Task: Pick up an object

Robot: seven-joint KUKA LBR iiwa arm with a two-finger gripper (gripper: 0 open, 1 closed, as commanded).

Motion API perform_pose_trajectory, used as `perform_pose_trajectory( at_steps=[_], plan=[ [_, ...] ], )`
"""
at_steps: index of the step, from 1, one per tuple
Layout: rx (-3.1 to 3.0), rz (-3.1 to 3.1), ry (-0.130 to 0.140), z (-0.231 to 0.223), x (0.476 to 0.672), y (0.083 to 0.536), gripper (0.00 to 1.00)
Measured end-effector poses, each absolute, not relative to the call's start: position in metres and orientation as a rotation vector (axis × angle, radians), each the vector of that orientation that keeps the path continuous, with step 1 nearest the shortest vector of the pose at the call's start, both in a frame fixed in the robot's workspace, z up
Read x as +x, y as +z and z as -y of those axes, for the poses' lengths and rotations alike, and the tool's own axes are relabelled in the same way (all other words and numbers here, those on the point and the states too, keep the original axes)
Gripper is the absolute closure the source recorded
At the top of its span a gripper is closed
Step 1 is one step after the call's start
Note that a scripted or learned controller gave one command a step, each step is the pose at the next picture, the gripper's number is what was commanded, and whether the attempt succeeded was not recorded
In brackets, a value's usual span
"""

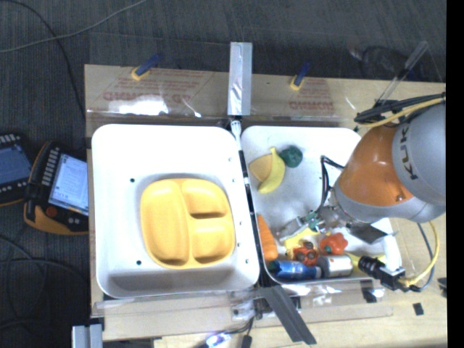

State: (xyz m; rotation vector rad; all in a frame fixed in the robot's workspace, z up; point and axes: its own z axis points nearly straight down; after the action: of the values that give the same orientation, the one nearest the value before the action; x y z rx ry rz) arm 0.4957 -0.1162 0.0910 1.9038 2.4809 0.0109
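Camera view: the left bin (pixel 109 194) holds a yellow divided tray (pixel 187 220); the right bin (pixel 312 140) holds a banana (pixel 270 174), a green ball (pixel 291 156) and, low down, a carrot (pixel 266 241) and crowded small toys (pixel 313 251). That crowding may make the pincer (pixel 313 222) slip or catch two things. The arm (pixel 391 169) leans in from the right, wrist low over the pile; I cannot tell whether the pincer is spread

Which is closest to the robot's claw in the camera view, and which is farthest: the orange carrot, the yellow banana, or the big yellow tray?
Starting from the gripper, low in the right bin:
1. The orange carrot, just to its left, by the bin's left wall.
2. The yellow banana, up near the bin's top.
3. The big yellow tray, over in the left bin.
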Motion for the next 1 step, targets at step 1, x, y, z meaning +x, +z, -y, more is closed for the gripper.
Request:
perform_pose_trajectory(
  at_steps=[1],
  plan=[
    [1.904, -2.484, 0.012, 0.1154, 0.4959, 0.0984, 1.00]
  ],
)
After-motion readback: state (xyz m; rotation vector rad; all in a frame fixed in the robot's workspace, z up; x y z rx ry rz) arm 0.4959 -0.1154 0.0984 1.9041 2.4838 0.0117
